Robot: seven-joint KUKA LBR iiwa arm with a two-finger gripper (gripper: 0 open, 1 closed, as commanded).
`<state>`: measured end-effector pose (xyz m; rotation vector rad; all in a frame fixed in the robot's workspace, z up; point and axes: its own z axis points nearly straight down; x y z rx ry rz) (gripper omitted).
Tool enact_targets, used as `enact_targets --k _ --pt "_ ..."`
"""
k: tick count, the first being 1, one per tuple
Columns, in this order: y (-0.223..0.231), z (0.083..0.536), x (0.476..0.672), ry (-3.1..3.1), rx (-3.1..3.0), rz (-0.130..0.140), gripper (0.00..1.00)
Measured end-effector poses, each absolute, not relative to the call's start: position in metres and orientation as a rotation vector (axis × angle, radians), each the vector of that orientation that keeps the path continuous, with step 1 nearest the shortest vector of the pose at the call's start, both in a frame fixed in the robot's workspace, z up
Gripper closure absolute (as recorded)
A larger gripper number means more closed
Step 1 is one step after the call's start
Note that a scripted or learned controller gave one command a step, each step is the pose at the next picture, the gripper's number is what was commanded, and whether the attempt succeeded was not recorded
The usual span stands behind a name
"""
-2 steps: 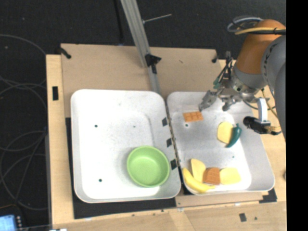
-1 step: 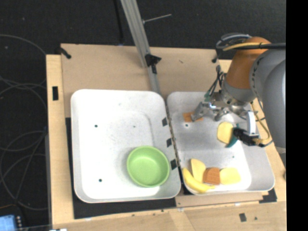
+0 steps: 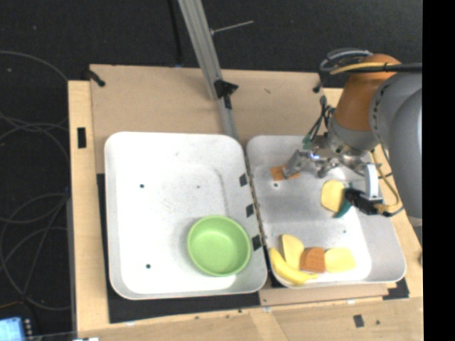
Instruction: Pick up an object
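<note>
While the grey arm (image 3: 394,130) reaches in over the right bin (image 3: 298,197), its gripper (image 3: 302,160) sits low near the bin's back-left part. You can't tell if the jaws are apart or together. A small orange block (image 3: 277,173), smooth and chunky, lies just left of the jaws; its long axis isn't clear. A rounded yellow piece (image 3: 332,195) sits just right and forward of them. A green bowl (image 3: 218,245) rests in the left bin (image 3: 170,190).

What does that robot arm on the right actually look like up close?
The arm is a thick, rounded grey body with an orange band above the wrist. A thin cable loops over the top. Its end effector is a small cluster of metal and black parts, with thin dark wires trailing.
</note>
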<state>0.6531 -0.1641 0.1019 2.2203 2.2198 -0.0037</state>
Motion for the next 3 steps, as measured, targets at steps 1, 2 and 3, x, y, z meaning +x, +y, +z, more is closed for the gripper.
enact_targets --k 1,2,3 --pt "-0.164 0.114 0.654 2.218 2.218 0.000 1.00" --pt "-0.169 0.179 0.656 2.215 2.217 0.008 1.00" --pt "-0.170 0.210 0.658 2.222 2.215 0.005 1.00"
